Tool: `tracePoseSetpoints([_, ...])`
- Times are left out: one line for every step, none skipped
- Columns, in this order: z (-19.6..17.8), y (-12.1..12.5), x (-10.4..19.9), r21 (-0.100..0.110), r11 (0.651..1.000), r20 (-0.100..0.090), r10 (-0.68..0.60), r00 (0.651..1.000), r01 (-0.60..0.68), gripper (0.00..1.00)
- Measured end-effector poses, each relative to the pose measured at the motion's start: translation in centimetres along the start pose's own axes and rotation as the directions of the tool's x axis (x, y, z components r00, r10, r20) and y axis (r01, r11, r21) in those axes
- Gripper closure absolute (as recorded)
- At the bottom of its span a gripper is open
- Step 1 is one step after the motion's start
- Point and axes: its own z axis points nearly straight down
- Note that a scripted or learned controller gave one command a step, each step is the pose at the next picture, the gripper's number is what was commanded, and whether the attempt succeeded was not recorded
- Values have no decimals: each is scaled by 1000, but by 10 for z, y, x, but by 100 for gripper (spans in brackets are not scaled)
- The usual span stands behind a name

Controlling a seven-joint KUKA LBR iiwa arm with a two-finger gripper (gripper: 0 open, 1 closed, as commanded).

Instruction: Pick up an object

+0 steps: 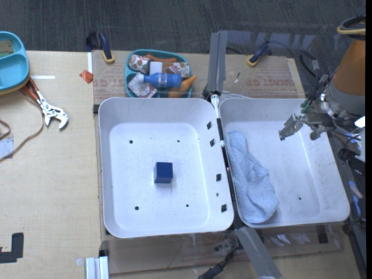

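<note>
While apart from jaws, cube.

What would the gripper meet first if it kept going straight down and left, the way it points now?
Probably bare floor of the right bin, short of the pale blue cloth. The gripper points down-left, though depth is hard to judge.

The wooden bench carries two white bins side by side: the left bin and the right bin. Near its back edge sit a teal container of oddments and a wrench; a blue tray occupies the back left corner.
</note>
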Motion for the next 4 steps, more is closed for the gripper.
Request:
tracePoseSetpoints([100, -48, 63, 2, 959, 0, 282, 959, -282, 0])
tracePoseSetpoints([16, -30, 62, 0, 921, 1, 390, 921, -390, 0])
tracePoseSetpoints([-44, -39, 93, 0, 937, 1, 350, 937, -350, 0])
tracePoseSetpoints([-52, -38, 92, 2, 938, 4, 347, 938, -347, 100])
